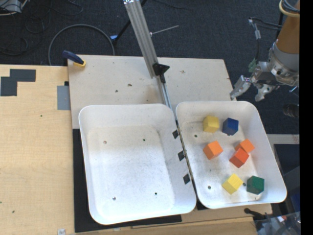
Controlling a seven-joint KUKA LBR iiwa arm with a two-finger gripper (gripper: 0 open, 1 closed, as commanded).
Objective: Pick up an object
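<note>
Blocks, seven, in the right bin: yellow block, blue block, orange block, small orange block, red block, second yellow block, green block. Probably light, rigid, smooth-faced; pinch across opposite flat faces. The orange block stands clearest of neighbours. Hand: above the bin's far rim, fingers spread, holding nothing. Left bin alongside.

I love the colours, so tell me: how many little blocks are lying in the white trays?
7, all in the right bin: yellow block, blue block, orange block, second orange block, red block, second yellow block, green block. None looks hidden.
</note>
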